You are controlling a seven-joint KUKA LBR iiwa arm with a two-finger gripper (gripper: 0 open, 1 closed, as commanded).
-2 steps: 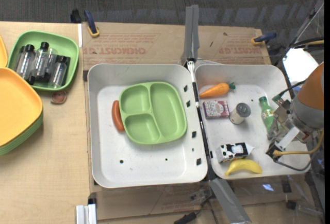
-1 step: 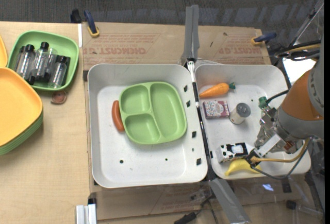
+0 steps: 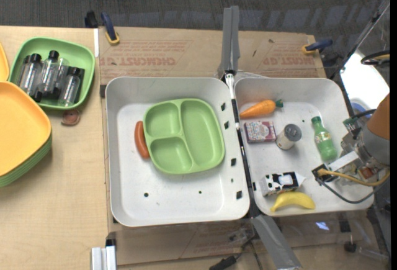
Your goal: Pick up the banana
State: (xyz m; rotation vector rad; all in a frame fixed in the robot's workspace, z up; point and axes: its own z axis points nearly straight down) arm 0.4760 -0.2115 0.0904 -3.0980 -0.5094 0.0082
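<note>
The end effector [image 3: 361,164] is hanging over the right edge of the right bin [image 3: 291,81] on the worktop, and it cannot be told whether it is open or closed. The banana [image 3: 293,202] is lying apart from it, to its left and nearer the camera, by the bin's front wall and just beside a black-and-white toy [image 3: 282,182]. A green bottle [image 3: 324,138] is sitting near the end effector, to its upper left.
</note>
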